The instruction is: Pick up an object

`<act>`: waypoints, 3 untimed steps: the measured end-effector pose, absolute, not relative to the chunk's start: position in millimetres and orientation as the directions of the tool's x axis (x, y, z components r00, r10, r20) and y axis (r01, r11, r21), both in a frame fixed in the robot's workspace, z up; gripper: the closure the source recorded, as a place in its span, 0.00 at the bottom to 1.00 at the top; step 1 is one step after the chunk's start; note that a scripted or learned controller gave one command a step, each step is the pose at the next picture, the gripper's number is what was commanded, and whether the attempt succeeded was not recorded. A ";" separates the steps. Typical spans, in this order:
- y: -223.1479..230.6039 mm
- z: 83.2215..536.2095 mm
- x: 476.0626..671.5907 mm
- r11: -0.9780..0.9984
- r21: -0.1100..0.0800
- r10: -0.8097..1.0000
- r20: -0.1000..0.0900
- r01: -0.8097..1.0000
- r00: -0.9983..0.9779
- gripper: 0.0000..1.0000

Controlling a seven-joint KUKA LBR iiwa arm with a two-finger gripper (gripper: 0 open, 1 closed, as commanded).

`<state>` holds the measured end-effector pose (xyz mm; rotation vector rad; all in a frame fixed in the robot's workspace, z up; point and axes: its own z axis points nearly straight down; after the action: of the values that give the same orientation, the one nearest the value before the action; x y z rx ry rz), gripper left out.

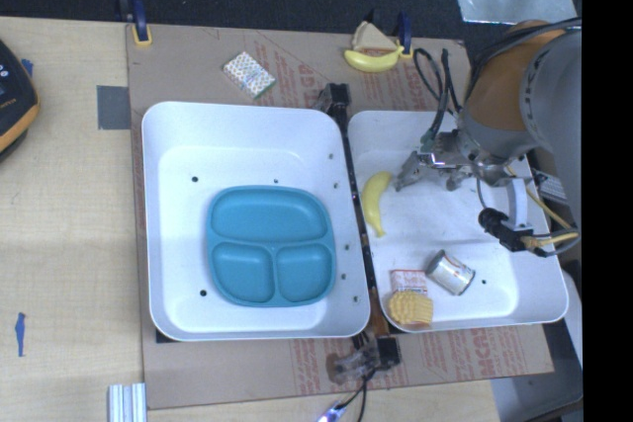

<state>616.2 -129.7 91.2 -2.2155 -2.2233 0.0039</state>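
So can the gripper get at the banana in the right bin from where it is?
Probably yes. The gripper sits just beside the banana, which lies apart from the can, though close to the bin's left wall.

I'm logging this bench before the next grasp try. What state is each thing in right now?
hand: low in the right bin, beside the banana, holding nothing I can see
banana: lying flat by the right bin's left wall
metal can: tipped on its side
yellow corn piece: lying in the right bin's front corner
blue divided plate: flat in the left bin, right way up
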 end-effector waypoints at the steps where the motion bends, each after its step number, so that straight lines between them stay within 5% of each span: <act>1: -164.4 91.3 502.3 0.003 -0.005 1.000 0.000 1.000 -0.003 0.00; 2: -91.1 111.8 542.6 0.006 -0.003 1.000 0.000 1.000 -0.006 0.00; 3: -213.1 105.5 591.3 0.002 -0.001 1.000 -0.001 1.000 -0.002 0.00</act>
<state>591.3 -213.1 105.5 -2.2187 -2.2237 0.0025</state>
